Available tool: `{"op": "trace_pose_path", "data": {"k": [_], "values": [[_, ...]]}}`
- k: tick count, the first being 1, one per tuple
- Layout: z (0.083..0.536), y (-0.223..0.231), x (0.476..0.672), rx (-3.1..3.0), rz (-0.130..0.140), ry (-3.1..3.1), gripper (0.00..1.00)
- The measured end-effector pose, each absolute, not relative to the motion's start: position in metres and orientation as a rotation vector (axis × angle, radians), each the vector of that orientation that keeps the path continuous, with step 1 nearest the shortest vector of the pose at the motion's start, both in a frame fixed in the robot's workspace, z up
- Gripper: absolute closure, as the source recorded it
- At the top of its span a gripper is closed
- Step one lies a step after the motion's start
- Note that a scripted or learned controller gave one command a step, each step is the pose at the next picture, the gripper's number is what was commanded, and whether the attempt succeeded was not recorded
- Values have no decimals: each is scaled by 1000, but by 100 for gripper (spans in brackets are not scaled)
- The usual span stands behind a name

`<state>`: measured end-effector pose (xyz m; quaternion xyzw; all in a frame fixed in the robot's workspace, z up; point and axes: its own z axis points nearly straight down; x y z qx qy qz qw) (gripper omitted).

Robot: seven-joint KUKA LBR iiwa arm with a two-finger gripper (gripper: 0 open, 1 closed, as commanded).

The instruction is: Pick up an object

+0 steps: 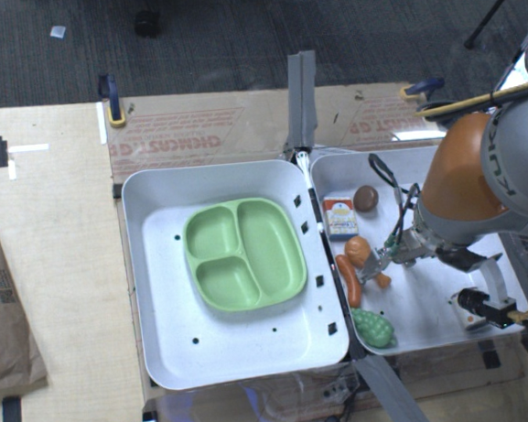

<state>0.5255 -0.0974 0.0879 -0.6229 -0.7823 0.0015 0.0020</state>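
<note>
While the arm [482,177] reaches in from the right over the right bin [429,315], its gripper [375,267] sits low among the toy food crowded against that bin's left wall. Just beside the tip, on its left, lies an orange sausage-like piece [351,280] with its long axis running roughly along the wall, from the far side towards the near side. An orange rounded item [357,249] lies just beyond the tip, touching or nearly touching it, and a small orange bit [383,280] lies right at the tip. Whether the claw is parted or closed cannot be made out, and nothing can be seen gripped between its parts. Judging from this, the likeliest target is the sausage or the rounded item, both a little left of the claw. Farther off sit a small red-and-white box [340,216], a brown ball [366,197] and a green bumpy piece [375,328]. The left bin [161,288] holds a green divided plate [246,253]
</note>
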Motion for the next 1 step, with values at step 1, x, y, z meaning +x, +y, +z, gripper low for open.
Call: {"op": "trace_pose_path", "data": {"k": [1], "values": [[94, -99, 525, -1958, 10, -2449, 100]]}}
